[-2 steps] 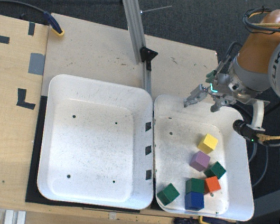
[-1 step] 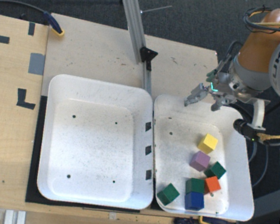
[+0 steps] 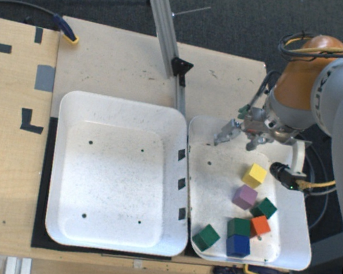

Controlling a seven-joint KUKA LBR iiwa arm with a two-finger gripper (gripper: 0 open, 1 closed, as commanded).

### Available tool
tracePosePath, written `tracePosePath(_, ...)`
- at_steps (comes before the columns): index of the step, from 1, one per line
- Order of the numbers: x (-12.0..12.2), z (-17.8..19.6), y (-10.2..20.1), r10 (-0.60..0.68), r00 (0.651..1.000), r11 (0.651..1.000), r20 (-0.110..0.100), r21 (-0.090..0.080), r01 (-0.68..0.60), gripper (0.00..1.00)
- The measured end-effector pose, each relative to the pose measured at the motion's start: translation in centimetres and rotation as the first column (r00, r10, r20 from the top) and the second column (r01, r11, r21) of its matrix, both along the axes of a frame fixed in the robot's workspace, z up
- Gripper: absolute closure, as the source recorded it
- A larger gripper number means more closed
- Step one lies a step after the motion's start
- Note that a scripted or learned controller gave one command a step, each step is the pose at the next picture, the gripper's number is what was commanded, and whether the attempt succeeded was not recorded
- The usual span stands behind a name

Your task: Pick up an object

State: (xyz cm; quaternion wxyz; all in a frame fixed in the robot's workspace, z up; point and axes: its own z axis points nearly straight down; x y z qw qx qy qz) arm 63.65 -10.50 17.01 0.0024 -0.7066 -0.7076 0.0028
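My gripper [image 3: 239,138] hangs over the far end of the right bin [image 3: 215,181], open, with nothing between its fingers. Several small blocks lie in that bin, nearer the front than the gripper. A yellow cube [image 3: 256,175] is closest to it, just below and to the right. Past it come a purple cube [image 3: 246,196], a dark green block [image 3: 267,208], an orange block [image 3: 260,225], a green cube [image 3: 239,227] and a blue cube [image 3: 238,244]. Another green cube [image 3: 207,236] sits alone at the front left of the bin.
The left bin [image 3: 113,169] adjoins the right one. A slanted metal pole [image 3: 164,23] with a black clamp [image 3: 181,67] comes down to the bins' shared far corner. A blue and yellow tool [image 3: 67,29] lies at the bench's far left.
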Motion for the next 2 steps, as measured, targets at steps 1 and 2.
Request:
tracePosePath(1,-0.7,-4.7,0.6,0.000,1.000,1.000,0.001,0.000,0.000,0.00)
tracePosePath(2,-0.8,-8.1,0.6,0.000,1.000,1.000,0.002,0.000,0.000,0.00)
